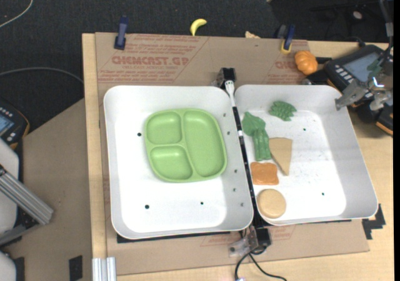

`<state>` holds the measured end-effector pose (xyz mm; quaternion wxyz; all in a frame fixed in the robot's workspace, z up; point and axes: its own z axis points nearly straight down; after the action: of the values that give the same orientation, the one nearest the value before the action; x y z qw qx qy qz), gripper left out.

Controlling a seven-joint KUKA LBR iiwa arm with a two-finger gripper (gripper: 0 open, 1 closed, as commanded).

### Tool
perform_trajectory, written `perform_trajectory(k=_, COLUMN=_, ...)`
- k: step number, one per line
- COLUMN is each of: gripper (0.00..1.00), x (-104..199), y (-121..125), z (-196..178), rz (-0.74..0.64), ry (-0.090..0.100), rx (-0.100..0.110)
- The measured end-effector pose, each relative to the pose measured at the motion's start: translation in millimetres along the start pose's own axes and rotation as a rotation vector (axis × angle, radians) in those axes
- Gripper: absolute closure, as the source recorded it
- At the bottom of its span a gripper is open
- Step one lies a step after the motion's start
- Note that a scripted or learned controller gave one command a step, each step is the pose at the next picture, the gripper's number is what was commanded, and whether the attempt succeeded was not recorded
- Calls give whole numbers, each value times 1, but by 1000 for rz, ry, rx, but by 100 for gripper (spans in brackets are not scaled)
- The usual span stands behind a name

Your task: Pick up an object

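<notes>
The right bin (337,167) holds several toy foods along its left side. A green leafy piece (282,110) lies near the back and a longer green piece (255,130) runs beside the dividing rim. A tan wedge (282,153), an orange square (264,173) and a round tan cookie (272,202) lie in front of them. My gripper (357,93) hangs at the view's right edge, over the right bin's far right corner, well apart from all the toys, with nothing seen in it.
The left bin (125,167) holds a green divided plate (185,145). Outside the bins, an orange toy (305,62) and a yellow banana (198,25) lie at the back. Blue clamps (120,33) grip the cardboard's far edge. A dark device (350,69) sits at the right.
</notes>
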<state>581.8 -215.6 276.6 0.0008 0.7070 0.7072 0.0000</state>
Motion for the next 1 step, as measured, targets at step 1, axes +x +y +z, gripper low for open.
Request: perform_trajectory(k=1, gripper=0, x=94, y=-44, z=20, rz=-7, ry=6, rx=8)
